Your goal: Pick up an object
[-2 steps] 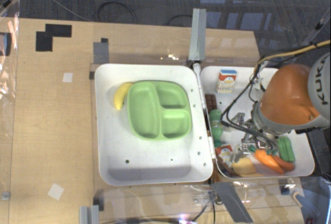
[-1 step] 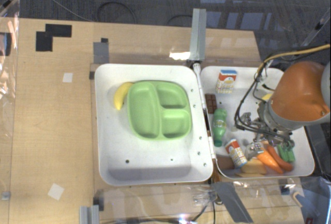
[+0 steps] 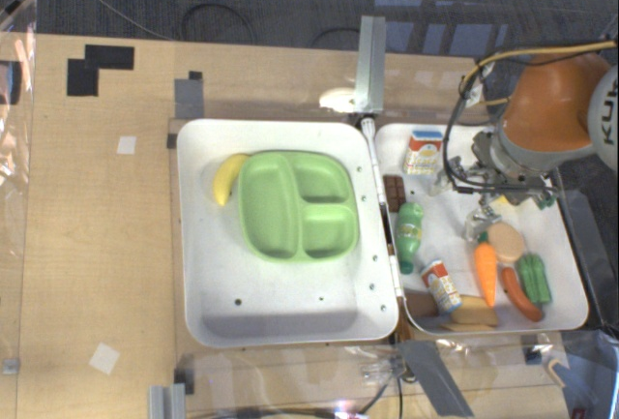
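**Hand low over the right bin, no pick confirmed**

We see the arm (image 3: 551, 112) coming in from 3 o'clock, wrist pointing down into the right bin (image 3: 571, 315). The hand (image 3: 481, 219) sits low at the bin's centre, tip just above a round tan object (image 3: 506, 241), likely an egg or bun. We cannot tell whether it is open or closed; the wrist body hides most of it, and nothing is visibly between its tips.

Candidate targets are all packed in that bin, which is presumably why the arm works there:
- carrot (image 3: 486, 274) at 6 o'clock of the hand, touching the tan object
- green vegetable (image 3: 533, 277) and a red-orange piece (image 3: 523, 297) at 5 o'clock
- red can (image 3: 443, 286) and a tan bread-like piece (image 3: 471, 312) at 7 o'clock
- green bottle (image 3: 408, 235) at 9 o'clock, along the bin wall
- small carton (image 3: 424, 153) at 11 o'clock, well apart from the cluster

The left bin (image 3: 208, 311) holds a green divided tray (image 3: 295, 204) with a banana (image 3: 227, 178) tucked at its 9 o'clock edge.

Our read: vertical approach suits the shallow bin. Risk is the tight cluster; the carrot beside the tan object may get nudged or block a clean close.
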`<state>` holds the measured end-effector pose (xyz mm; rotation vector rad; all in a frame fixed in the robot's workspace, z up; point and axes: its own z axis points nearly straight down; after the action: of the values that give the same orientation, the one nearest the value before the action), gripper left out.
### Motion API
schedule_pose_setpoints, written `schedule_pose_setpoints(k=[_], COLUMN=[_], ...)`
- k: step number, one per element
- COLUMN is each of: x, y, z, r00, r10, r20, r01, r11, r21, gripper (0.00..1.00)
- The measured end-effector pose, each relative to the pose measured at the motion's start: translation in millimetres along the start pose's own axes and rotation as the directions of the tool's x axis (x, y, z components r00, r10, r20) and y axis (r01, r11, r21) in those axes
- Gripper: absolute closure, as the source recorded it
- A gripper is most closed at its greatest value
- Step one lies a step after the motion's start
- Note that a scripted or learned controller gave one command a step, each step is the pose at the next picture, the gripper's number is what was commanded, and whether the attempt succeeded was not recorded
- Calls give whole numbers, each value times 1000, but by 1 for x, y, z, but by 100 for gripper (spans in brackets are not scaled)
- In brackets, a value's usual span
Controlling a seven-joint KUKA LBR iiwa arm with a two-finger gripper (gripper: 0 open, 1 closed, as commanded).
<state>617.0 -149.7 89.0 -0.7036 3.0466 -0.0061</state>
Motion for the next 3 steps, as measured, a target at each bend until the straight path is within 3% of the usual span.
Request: schedule_pose_setpoints(k=[1,2,3], x=[58,36,85], y=[48,5,21], z=[-3,-2,-3], r00=[1000,998,998], r10=[28,-68,59], r20=[1,-1,3], r01=[-28,68,-59], r11=[1000,998,998], r21=[1,0,3], gripper=[0,0,0])
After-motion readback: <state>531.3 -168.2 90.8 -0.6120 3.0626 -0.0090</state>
